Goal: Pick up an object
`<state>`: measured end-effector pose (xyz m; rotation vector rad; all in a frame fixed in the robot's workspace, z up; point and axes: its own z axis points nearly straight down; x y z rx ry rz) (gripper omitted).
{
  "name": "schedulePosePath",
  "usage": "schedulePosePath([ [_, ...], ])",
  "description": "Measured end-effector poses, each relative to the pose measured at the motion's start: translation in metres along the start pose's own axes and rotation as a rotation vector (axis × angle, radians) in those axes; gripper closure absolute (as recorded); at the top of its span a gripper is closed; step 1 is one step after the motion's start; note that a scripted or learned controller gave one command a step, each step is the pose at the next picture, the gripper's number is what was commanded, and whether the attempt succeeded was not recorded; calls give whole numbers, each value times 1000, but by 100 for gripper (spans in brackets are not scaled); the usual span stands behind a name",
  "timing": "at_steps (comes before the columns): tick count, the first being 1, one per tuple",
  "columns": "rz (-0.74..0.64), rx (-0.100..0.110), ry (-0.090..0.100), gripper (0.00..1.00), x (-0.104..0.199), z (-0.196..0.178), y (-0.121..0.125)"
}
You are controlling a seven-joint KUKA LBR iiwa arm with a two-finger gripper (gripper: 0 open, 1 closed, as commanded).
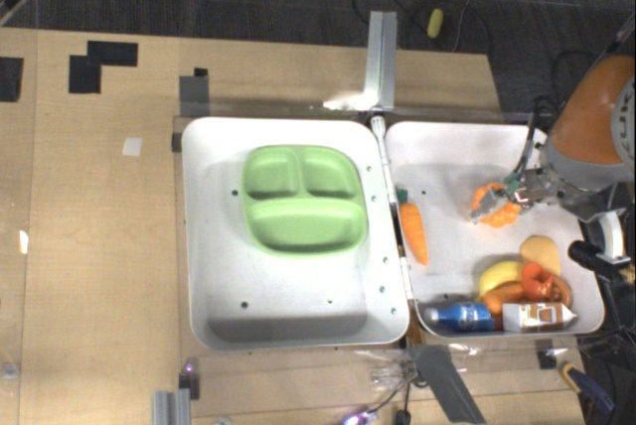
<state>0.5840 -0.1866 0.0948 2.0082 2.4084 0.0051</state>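
My gripper (494, 204) hangs low over the middle of the right bin (447, 155), reaching in from the right under the orange-banded wrist (596, 120). A carrot (412, 232) lies to its left against the bin's left wall. Below it, at the bin's near right corner, sit a yellow banana (497, 276), a tan rounded piece (541, 252), a red-orange item (542, 282), a blue bottle (462, 317) and a white carton (537, 317). Orange shapes at the gripper's tip blur together, so I can't make out anything held.
The left bin (214, 214) holds a green divided plate (303, 198). A metal post (382, 56) stands at the back between the bins. The right bin's back left floor is bare white.
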Motion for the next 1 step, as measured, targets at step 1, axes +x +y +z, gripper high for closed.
schedulePosePath([
  [1,73,-1,1,100,60,-124,43],
])
